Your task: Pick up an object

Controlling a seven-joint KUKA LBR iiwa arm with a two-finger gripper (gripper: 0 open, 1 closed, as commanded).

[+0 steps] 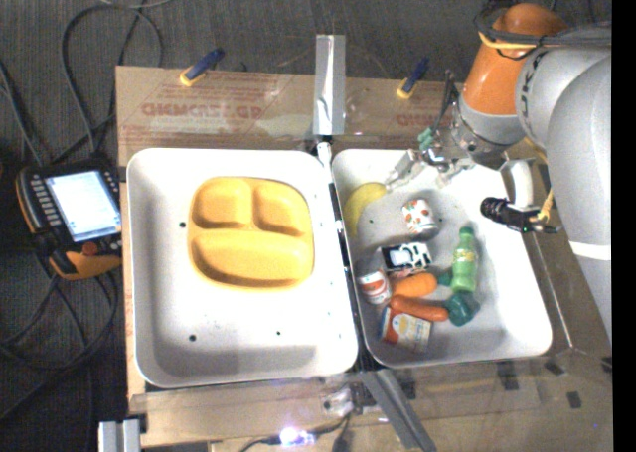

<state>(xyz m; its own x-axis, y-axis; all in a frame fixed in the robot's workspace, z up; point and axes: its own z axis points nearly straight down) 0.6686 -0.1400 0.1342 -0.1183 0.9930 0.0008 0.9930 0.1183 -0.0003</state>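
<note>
My gripper [417, 168] hangs over the back edge of the right bin [517, 326], its fingers open with nothing between them. Just below and left of it lies a yellow round fruit [363, 204]. A white ball with orange spots [418, 214] rests directly below the gripper. Further forward lie a black and white toy car [407, 257], a green bottle [464, 261], an orange carrot [415, 284], a small red and white can [374, 287], a teal piece [462, 309] and an orange packet [407, 326].
The left bin [169, 341] holds a yellow divided plate [253, 231]. A cardboard sheet [229, 112] lies behind both bins, with a metal post [330, 92] at the middle. A handheld screen [75, 204] sits off the bench at left.
</note>
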